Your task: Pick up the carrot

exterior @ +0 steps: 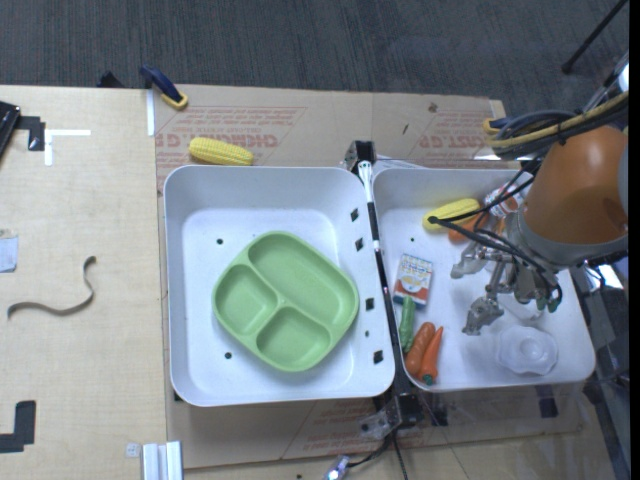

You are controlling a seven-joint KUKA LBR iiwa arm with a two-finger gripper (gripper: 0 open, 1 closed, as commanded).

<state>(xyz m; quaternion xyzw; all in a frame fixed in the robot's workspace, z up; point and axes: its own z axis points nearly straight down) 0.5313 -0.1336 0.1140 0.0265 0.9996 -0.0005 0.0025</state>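
Carrot lying in the right bin

The carrot [426,350] is orange, tapered and slightly glossy, with a green top pointing up toward the bin's far side; it lies flat on the white floor of the right bin [570,368], near the front left corner, close to the wall shared with the left bin

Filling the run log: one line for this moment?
orange carrot: right bin, front-left | gripper: above bin, right of carrot | grasp: none

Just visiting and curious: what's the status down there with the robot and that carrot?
Hand low over right bin, nothing visibly held. Carrot lying at bin's left wall, untouched. Green pepper and small box close beside it.
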